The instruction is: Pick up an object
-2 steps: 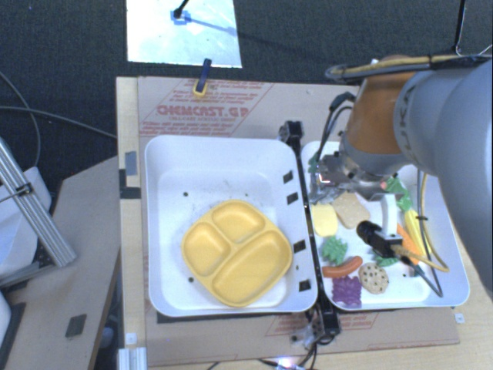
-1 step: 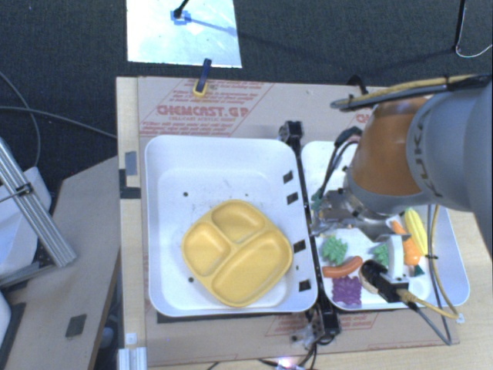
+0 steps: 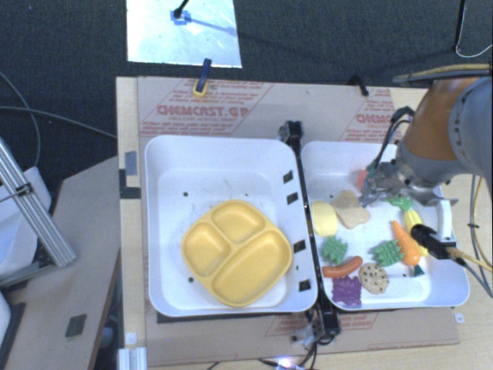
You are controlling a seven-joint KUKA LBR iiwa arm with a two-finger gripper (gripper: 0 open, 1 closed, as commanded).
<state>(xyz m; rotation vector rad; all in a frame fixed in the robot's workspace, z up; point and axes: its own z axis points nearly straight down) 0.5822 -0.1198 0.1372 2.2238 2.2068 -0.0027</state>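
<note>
- The table (image 3: 231,99) carries two shallow white bins side by side under cardboard-coloured sheeting.
- The left bin (image 3: 173,160) holds a yellow divided plate (image 3: 235,253), lying toward the bin's 5 o'clock corner; nothing here concerns the step.
- The right bin (image 3: 447,287) holds all the small toy foods, so any object to pick up is there.
- The arm (image 3: 451,129) enters from 3 o'clock and hangs over the bin's 12 o'clock half.
- The gripper (image 3: 373,185) is low over the bin; whether it is spread or pressed together I cannot tell at this size.
- The beige flat piece (image 3: 351,213) lies just beside the gripper at its 7 o'clock and seems the nearest target; a small orange-red piece (image 3: 361,178) sits at its 10 o'clock.
- The pale yellow lemon-like piece (image 3: 324,220) touches the beige piece, so a descent should stay clear of that side to avoid nudging both.
- The carrot (image 3: 405,241), sausage (image 3: 342,267), cookie (image 3: 373,277), purple grapes (image 3: 347,290) and green leafy pieces (image 3: 334,248) crowd the 6 o'clock half.
- My judgement: centre over one isolated edge, descend straight, close, then lift slowly.
</note>
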